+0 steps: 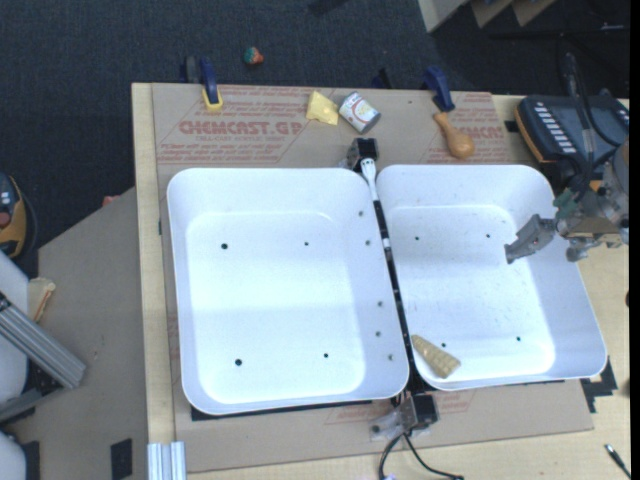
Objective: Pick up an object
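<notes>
Tan wedge point(436, 356) lies by the right bin point(560, 363) near rim; bring your empty, open-fingered gripper point(548, 238) down squarely over it.

Lab — clamped bench point(250, 123), white bins point(270, 278)

My grey two-finger gripper point(545, 236) blurs at the right edge, where my arm is cut off. The small red-and-green object point(254, 56) on the dark carpet is too tiny to identify.

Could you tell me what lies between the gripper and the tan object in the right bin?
In the camera view, only bare bin floor separates gripper from object.
</notes>
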Robot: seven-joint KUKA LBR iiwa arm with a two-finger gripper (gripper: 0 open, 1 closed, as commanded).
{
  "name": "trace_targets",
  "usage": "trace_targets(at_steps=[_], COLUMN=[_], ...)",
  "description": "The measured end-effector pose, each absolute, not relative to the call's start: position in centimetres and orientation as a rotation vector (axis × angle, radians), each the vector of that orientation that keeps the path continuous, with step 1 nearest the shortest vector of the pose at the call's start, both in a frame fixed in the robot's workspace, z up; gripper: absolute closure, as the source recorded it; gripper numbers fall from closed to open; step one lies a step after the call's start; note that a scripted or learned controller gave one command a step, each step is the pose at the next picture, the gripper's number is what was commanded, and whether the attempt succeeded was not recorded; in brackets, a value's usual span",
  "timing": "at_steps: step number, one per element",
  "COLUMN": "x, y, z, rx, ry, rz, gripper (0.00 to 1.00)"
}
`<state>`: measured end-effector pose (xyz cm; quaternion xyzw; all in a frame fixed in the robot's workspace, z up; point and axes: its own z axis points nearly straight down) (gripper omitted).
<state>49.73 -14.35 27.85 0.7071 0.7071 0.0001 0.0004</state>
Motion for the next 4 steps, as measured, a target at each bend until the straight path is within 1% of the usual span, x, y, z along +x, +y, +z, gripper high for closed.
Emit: trace_targets(at_steps=[1,2,3,4], x=[49.8,47.9,47.9,48.8], y=[-14.4,-20.1,-12.5,-1.2], z=[28.9,35.9,28.8,23.6], rx=[2.218,2.220,2.219,2.214], ry=[2.220,2.209,2.234,2.242], rz=[0.002,0.003,-0.003,-0.003], gripper=[1.00,1.00,1.00,1.00])
